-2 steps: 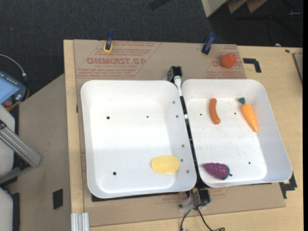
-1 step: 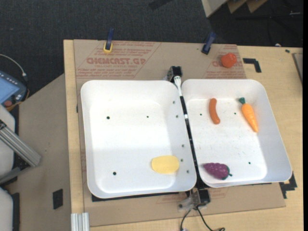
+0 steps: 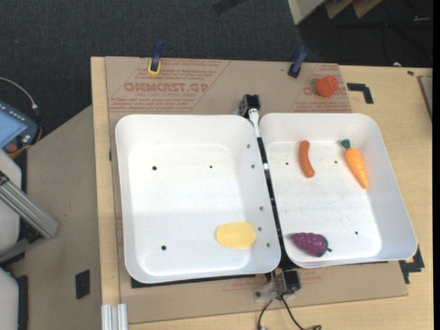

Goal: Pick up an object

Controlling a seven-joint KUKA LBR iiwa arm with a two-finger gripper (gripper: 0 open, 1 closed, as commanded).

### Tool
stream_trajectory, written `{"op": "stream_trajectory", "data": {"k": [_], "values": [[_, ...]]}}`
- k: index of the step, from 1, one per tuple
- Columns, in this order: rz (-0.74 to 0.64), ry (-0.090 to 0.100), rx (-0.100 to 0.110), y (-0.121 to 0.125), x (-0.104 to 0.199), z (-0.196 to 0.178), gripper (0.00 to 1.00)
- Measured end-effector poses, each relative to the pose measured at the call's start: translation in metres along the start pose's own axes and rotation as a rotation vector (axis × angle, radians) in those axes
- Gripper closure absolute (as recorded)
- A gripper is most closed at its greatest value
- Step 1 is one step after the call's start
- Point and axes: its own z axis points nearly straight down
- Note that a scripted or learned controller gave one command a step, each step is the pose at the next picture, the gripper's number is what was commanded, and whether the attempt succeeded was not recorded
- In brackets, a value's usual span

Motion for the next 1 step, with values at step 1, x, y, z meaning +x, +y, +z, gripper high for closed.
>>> {"op": "stream_trajectory", "data": {"k": [1], "values": [[-0.002,0.001,0.001,0.0182,0.0327,0.0541,1.00]]}}
